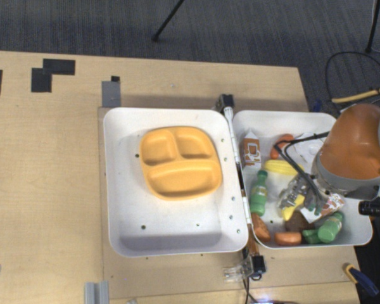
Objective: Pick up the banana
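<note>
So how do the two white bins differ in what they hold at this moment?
The left bin holds one thing, an orange divided tray lying flat; the right bin holds a crowded jumble, including a green bottle and the banana. The arm hangs over the right bin, with its gripper among the clutter; none is over the left. Both are shallow and white, side by side.

No text, label or number is legible on anything here
</note>
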`<state>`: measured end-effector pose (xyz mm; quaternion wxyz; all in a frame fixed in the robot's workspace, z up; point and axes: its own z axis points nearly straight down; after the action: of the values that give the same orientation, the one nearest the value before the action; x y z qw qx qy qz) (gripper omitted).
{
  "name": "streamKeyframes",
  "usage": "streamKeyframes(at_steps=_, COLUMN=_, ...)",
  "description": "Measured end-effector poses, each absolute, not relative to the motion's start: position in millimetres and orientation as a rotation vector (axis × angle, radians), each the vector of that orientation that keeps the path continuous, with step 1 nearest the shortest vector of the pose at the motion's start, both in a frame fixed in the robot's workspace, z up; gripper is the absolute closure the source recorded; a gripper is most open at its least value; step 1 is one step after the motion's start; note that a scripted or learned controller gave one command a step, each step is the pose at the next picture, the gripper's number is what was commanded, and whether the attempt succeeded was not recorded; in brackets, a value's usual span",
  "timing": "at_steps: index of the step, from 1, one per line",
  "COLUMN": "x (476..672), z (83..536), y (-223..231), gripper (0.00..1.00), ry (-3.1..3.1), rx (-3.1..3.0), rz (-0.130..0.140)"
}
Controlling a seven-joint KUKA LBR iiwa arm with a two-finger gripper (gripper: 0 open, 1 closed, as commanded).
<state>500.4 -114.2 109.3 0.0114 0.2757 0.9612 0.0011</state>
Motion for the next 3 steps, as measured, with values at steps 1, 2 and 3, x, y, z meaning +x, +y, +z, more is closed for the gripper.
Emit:
streamKeyframes(at_steps=1, x=538.4, z=86.7, y=-95.6, gripper=1.0, ry=2.784, rx=1.446, rz=0.003)
streamKeyframes(at_steps=2, x=539.7, z=87.4, y=-99.2, gripper=0.0, ry=2.772, rx=1.445, rz=-0.001)
streamKeyframes(at_steps=3, x=608.2, z=85.8, y=-103.9, gripper=0.0, ry=2.807, rx=1.395, rz=0.004)
